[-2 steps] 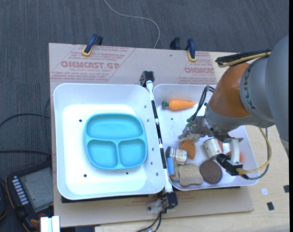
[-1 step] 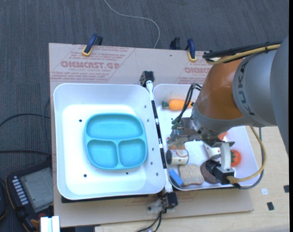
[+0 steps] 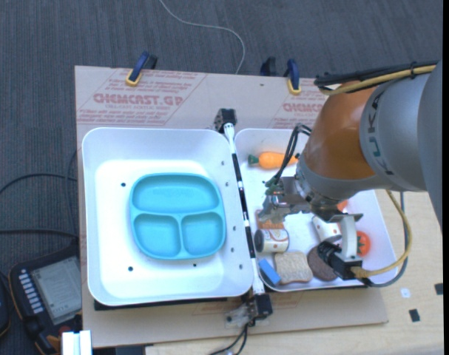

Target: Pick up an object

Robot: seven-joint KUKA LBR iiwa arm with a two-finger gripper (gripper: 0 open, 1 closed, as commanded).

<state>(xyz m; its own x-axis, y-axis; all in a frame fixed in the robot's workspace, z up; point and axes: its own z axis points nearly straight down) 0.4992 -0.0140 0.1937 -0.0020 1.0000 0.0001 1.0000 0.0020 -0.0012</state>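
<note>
The grey arm's gripper [image 3: 272, 211] hangs right of centre frame, above the white right-hand bin [image 3: 383, 220]; finger state cannot be told. Beneath it, the small white-and-brown cylindrical container [image 3: 274, 239] looks light and rigid, best gripped across its sides.

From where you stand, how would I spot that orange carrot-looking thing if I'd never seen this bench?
Find the two white bins side by side; take the right bin, under the grey and orange arm. Look at its far end, near the divider between the bins. The carrot lies there alone, an orange tapered shape, well apart from the brownish items crowded at the near end.
</note>
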